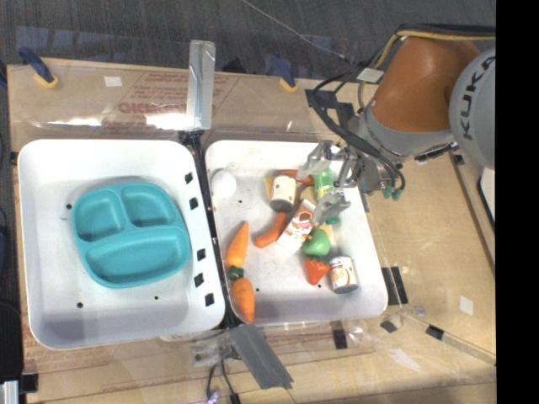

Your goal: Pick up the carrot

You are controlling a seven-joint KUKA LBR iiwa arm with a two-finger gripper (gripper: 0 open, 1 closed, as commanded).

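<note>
An orange carrot lies tilted along the left wall of the right bin, its green end pointing toward the near side. Just below it, against the same wall, lies a second orange carrot-like piece. My gripper hangs over the right half of that bin, well to the right of both carrots. It is open, its fingers spread above a cluster of toy foods. A green-yellow item sits under the gap, and I see nothing gripped.
The right bin also holds a white ball, a small jar, an orange-red sausage shape, a carton, a green pepper, a red piece and a can. A teal divided plate sits in the left bin.
</note>
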